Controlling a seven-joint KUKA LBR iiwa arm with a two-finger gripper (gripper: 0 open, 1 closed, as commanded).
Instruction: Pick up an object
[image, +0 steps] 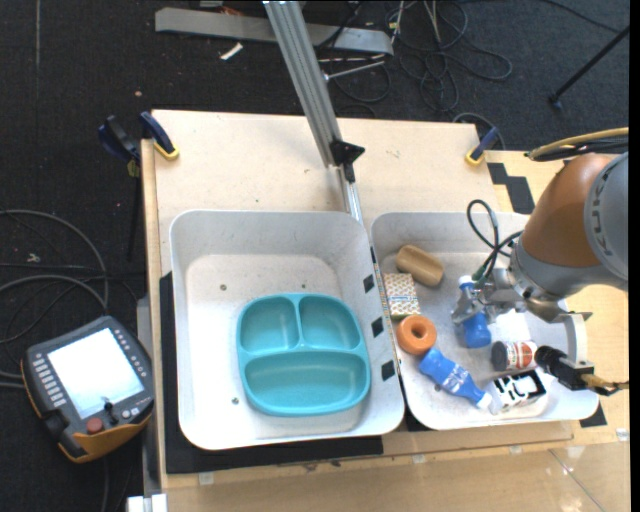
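The jaws are not showing clearly, so I cannot tell if they are wide or narrow. The gripper (472, 312) is hanging low in the right bin (440, 232), just above a blue object (474, 330). Near it are lying a tan bread-shaped piece (420, 264), an orange ring (416, 333) and a blue tube (447, 374). In the left bin (200, 240) is sitting 1 teal divided tray (300, 353).

Bins: I see both white, left bin (190, 300), right bin (440, 230).
Tray (300, 355): teal, in three sections.
Ring (416, 334): orange.
Bread roll (420, 265): tan.
Small box (401, 296): checked, pale and brown.
Tube (450, 376): blue.
Arm (575, 235): grey with an orange band.
Bench (250, 160): pale wood.
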